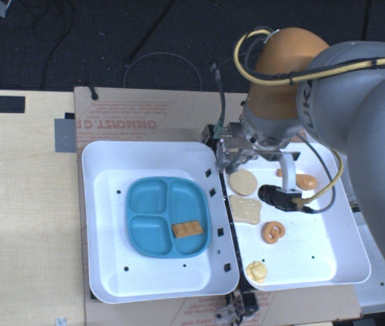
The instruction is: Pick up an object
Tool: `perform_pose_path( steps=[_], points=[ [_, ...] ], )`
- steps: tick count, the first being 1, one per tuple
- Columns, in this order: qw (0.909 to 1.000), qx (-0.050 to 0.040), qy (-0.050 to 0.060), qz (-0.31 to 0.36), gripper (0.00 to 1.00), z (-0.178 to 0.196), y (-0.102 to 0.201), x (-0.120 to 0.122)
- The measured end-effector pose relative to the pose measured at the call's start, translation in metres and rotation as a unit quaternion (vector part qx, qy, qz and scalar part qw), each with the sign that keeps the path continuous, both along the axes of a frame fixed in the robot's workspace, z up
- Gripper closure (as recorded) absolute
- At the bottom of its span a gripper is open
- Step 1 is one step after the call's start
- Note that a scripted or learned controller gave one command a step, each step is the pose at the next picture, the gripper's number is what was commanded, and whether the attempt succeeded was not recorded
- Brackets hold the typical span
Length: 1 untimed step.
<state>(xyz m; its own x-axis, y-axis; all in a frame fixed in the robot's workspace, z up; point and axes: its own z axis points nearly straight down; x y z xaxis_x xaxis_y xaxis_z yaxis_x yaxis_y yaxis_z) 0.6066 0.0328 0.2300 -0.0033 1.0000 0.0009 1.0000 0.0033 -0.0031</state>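
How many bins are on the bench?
2. The left bin holds a blue tray. The right bin holds the food pieces, under the arm.

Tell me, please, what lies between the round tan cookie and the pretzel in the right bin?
In the camera view, the slice of bread lies between the round tan cookie and the pretzel, on the right bin floor.
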Motion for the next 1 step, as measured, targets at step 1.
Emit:
perform_pose_path(
  steps=[1],
  points=[
    [1.0, 0.0004, -0.001, 0.0, 1.0, 0.0085, 0.0529, 0.0079]
  ],
)
